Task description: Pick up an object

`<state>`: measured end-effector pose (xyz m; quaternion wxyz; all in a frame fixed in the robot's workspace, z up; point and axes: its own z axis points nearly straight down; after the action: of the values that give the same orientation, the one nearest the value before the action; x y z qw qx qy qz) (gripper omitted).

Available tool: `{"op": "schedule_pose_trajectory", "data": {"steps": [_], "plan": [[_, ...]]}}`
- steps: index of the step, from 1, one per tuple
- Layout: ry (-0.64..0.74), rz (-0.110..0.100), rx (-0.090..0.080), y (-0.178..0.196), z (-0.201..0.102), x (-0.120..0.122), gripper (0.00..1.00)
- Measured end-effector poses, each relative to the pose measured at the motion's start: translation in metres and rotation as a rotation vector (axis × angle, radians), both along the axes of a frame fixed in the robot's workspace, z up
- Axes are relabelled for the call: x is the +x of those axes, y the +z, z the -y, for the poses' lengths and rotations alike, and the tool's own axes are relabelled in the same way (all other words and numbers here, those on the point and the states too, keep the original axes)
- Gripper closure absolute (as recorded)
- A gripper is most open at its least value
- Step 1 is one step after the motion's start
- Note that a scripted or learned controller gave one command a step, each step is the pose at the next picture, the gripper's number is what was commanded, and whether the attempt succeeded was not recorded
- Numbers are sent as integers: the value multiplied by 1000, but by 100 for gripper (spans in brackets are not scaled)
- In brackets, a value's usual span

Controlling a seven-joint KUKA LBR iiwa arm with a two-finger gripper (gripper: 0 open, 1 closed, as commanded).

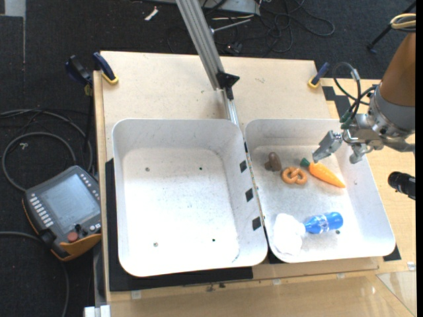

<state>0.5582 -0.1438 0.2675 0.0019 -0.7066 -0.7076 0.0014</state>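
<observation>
The right bin [370,197] holds an orange carrot [326,174] with a green tip, a tan pretzel [295,176], a small brown figure [273,162], a blue bottle [323,222] and a white crumpled cloth [288,233]. My gripper [342,148] hovers above the bin's far right part, just above and beyond the carrot. Its two fingers stand apart, open, with nothing between them.
The left bin [132,144] sits beside the right one, with a divider ridge between them. A slanted metal pole [201,38] rises from the bench's far middle. Yellow clamps [109,76] hold the bench corners. A teach pendant [63,207] lies on the floor at left.
</observation>
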Motion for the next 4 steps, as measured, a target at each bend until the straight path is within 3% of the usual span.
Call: {"op": "schedule_pose_trajectory", "data": {"steps": [1, 4], "plan": [[-1, 5, -1, 3, 0, 1, 0], [-2, 0, 0, -144, 13, 18, 0]]}}
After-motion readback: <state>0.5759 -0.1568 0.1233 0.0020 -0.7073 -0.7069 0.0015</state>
